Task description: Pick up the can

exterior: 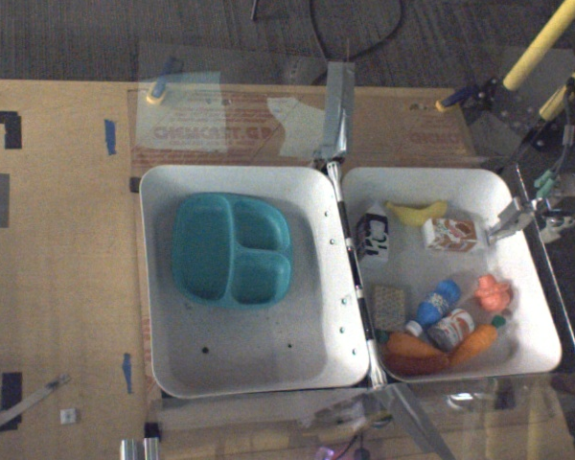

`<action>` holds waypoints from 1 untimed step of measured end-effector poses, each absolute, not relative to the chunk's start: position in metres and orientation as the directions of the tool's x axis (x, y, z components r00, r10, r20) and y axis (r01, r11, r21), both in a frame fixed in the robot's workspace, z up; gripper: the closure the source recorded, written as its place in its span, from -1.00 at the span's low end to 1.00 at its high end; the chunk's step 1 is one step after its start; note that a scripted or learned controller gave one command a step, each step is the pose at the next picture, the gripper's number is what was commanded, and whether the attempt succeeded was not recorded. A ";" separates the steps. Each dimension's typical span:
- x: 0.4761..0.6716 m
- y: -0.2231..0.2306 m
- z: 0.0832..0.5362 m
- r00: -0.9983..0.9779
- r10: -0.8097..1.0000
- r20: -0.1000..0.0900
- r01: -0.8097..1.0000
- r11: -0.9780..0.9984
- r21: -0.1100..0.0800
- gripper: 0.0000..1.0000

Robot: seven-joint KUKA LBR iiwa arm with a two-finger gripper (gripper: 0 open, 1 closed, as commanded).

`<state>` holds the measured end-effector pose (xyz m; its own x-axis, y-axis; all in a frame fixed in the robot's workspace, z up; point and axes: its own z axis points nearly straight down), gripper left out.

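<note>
Can in right bin — label unreadable.
Gripper at bin's right rim beside carton; claw state indiscernible.

Tool: pale grey metal fingers, dark mount, teal fittings.

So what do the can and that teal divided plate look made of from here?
The can looks like metal under a printed paper or film label: a pale, faintly shiny end and red-and-white sides, though it is too small to be sure. The teal divided plate looks like moulded plastic with a matte finish: even colour, rounded compartment ridges and only soft highlights.
</note>
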<state>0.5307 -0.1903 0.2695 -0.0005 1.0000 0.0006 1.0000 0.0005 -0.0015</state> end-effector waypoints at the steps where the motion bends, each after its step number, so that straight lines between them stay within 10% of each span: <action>1: 0.536 -0.155 0.170 0.025 1.000 0.000 1.000 -0.025 -0.001 -1.00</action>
